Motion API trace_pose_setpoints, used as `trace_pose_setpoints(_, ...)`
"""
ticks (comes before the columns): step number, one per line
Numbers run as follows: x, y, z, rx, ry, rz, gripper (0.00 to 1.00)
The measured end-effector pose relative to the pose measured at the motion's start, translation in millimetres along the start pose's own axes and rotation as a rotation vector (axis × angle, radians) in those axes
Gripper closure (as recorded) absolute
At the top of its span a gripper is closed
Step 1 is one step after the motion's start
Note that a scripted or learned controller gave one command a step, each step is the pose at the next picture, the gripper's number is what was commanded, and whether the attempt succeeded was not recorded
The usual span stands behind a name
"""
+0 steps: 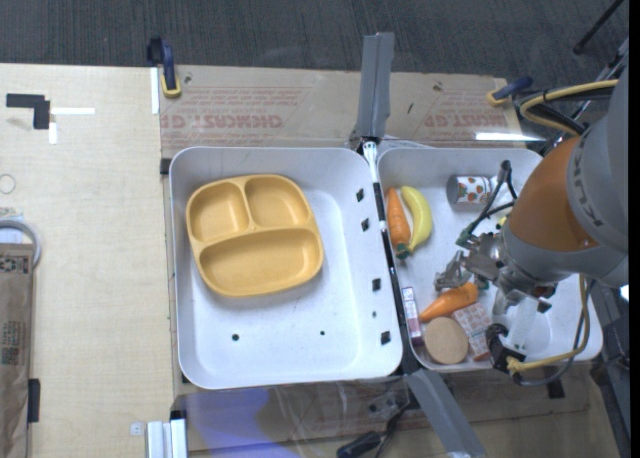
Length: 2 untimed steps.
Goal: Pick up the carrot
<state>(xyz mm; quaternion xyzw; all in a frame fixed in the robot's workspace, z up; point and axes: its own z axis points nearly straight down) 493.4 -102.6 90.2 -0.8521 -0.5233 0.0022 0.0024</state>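
I am reaching in from the right side of the frame, my grey arm (600,186) with its orange band covering the upper right part of the right bin (440,161). The bench (80,246) is lying tan beneath everything, with printed cardboard running along the top behind both bins. The left bin (270,346) is sitting at centre frame, holding a yellow divided plate (255,234) in its upper left part, three compartments facing up. The right bin is touching the left one along a shared middle edge. My gripper (478,268) is hovering low over the middle of the right bin, and I cannot tell how it is set because the wrist and cables are crowding the view there. Two carrots are showing. One carrot (397,216) is lying upright in the frame along the left wall of the right bin, pressed against a yellow banana (419,216) just to its right. The second carrot (450,301) is lying tilted at lower centre of that bin, its thick end just beside my gripper; whether I am touching it I cannot tell. A small can (468,188) is lying near the top of the bin. A round tan disc (446,343) is resting just below the second carrot.
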Motion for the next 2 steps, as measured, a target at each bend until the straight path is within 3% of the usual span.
trace_pose_setpoints(1,-1,0,-8,0.001,-0.001,0.0,1.0)
trace_pose_setpoints(2,43,23,-124,-0.003,-0.002,-0.079,1.0)
